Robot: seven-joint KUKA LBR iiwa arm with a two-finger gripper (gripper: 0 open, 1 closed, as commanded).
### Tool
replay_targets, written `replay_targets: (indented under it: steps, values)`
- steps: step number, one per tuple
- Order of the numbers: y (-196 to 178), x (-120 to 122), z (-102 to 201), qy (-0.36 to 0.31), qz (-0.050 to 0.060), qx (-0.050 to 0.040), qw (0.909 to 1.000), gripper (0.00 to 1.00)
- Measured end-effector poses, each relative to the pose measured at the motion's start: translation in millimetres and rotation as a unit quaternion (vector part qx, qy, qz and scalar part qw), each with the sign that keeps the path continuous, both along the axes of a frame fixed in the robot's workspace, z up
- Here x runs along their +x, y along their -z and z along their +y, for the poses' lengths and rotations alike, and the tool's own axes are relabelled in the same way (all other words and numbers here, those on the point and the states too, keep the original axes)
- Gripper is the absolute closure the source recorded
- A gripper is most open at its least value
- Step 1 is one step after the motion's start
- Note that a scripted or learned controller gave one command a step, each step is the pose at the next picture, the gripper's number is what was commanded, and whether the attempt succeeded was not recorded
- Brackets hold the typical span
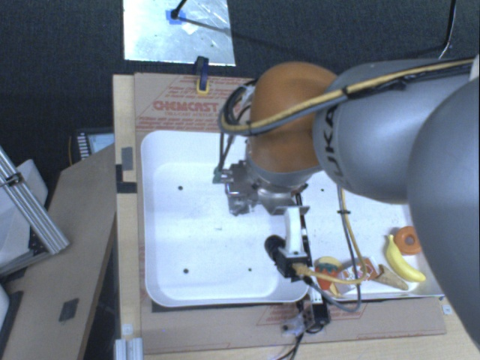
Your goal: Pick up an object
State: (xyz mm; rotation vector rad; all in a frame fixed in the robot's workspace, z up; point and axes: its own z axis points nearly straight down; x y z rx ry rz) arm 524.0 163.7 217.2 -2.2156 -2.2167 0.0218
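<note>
Left bin [180, 276]: seen as bare white floor with a few dark dots; nothing graspable is made out there.

Centre: the arm [390, 126] is reached in from the right, its orange band [289, 118] bulking over the seam between the two bins. The claw [241, 192] is hung below the wrist, over the left bin's right portion. Whether it is open or closed cannot be told; nothing is seen gripped. A black-and-white fitting [289, 246] and cables [345, 223] are draped down from the wrist toward the front rim.

Right bin [322, 193]: the candidates are gathered in the near right corner, a banana [401, 259], an orange round piece [407, 238] just behind it, and a colourful flat packet [352, 270] beside it. Most of this bin is hidden by the arm.

Judgement: the claw is placed well apart from the objects, so a pick is not yet set up; a move rightward would be called for. The dangling cables lie close to the packet and could snag.

Behind the bins, a cardboard sheet [176, 100] on the worktop is noted.
</note>
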Motion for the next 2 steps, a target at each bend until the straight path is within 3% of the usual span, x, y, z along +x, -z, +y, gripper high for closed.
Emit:
replay_targets:
  steps: [1, 2]
  values:
    - [76.4, 10.0, -41.9, 0.002, -0.004, 0.0004, 1.0, 1.0]
    - [61.4, 11.9, -38.1, 0.0, -0.008, 0.0029, 1.0, 1.0]
